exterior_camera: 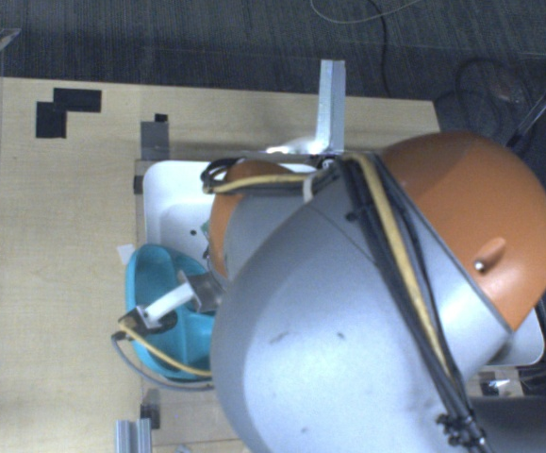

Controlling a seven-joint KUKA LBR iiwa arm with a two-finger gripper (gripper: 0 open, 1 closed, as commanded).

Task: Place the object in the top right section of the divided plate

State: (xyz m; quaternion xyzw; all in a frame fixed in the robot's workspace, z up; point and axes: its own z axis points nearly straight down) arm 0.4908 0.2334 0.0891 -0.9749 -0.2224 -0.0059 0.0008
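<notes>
Reaching over the blue plastic divided plate (155,276) at lower left of the frame, the end effector (202,293) is apparently beginning the placing step, its opening and load being impossible to tell, and is next needing a release over the top right section.

From my seat the arm (348,366) is mostly one big rounded shell of smooth grey, marked with a couple of small dark specks. Next to it I see the orange band (480,215), a glossy dome with one small metal stud (488,253) set in a short slot. A bundle of cables (409,281), black ones with a dull yellow one among them, runs along the grey casing. At its upper end a yellow cable (254,182) loops off, cinched by a pale tie (308,189).
</notes>
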